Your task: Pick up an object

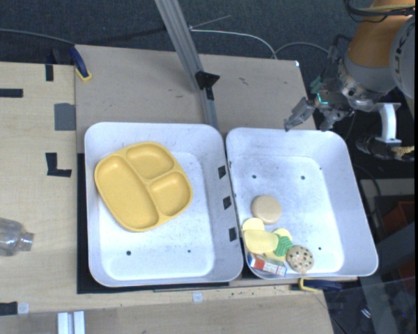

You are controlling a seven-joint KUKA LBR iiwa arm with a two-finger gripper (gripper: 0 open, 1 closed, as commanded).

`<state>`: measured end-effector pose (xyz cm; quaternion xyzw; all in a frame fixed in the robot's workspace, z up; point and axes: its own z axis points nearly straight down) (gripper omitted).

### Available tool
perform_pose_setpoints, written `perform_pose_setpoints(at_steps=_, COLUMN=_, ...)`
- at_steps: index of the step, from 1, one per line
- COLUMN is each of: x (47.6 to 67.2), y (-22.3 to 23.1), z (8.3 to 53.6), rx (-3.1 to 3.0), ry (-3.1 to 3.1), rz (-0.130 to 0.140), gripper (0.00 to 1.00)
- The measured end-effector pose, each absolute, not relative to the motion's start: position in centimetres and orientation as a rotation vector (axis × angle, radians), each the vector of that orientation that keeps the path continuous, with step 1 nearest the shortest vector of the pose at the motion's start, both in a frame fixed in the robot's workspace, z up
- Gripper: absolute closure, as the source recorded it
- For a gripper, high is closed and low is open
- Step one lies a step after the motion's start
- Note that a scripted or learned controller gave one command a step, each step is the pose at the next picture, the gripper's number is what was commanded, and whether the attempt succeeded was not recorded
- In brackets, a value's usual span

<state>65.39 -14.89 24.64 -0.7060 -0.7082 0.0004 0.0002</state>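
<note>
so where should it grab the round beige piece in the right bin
Judging from this view, take the beige piece across its width, coming straight down from above. It lies flat and round on the right bin floor, with open floor on its upper and right sides. The yellow pieces crowd its lower edge, so keep the fingers off that side. The gripper sits above the bin's top rim.

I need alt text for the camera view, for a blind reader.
The end effector hovers over the right bin's far rim, above small toy foods lying at its near edge. The left bin holds a yellow divided plate.
</note>
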Motion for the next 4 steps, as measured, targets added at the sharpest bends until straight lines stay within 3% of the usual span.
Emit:
perform_pose_setpoints(at_steps=1, x=65.4, y=-14.9, z=25.7, rx=-2.217, ry=-2.226, rz=0.003, gripper=1.0)
perform_pose_setpoints(at_steps=2, x=59.0, y=-13.9, z=29.1, rx=-2.22, ry=-2.221, rz=-0.002, gripper=1.0)
perform_pose_setpoints(at_steps=3, x=62.3, y=-11.2, z=17.5, rx=-2.214, ry=-2.22, rz=0.009, gripper=1.0)
perform_pose_setpoints(at_steps=4, x=65.8, y=-3.9, z=18.9, rx=-2.211, ry=-2.232, rz=-0.004, gripper=1.0)
